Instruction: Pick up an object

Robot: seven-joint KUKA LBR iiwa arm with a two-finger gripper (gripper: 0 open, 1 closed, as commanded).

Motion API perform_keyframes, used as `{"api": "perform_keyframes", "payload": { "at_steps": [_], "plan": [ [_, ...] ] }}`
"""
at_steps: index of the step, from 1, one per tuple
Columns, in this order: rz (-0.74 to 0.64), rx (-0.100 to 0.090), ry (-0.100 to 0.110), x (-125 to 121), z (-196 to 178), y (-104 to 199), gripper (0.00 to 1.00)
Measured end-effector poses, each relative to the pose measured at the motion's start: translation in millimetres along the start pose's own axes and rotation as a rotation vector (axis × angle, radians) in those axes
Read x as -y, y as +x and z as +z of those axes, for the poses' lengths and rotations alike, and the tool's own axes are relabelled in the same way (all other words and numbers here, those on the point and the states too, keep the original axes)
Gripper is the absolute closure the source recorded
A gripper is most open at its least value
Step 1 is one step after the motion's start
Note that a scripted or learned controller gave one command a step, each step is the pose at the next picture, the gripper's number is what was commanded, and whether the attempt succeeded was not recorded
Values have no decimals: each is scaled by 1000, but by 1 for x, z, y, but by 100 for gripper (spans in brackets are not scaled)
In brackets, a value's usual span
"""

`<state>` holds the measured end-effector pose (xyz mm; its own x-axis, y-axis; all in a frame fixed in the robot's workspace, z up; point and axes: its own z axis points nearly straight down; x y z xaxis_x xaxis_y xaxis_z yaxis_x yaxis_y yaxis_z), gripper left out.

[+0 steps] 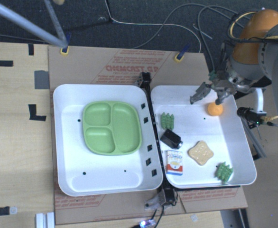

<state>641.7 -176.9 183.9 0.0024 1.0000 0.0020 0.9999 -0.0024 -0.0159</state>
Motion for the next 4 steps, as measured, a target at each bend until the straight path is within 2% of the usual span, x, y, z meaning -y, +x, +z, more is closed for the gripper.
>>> {"api": "perform_keyframes", "payload": {
  "at_steps": [1, 3, 4],
  "plan": [
    [-4, 2, -15, -3, -10, 1, 0],
    [-4, 3, -11, 7, 82, 2, 0],
    [-5, 4, -15, 6, 99, 2, 0]
  ]
}}
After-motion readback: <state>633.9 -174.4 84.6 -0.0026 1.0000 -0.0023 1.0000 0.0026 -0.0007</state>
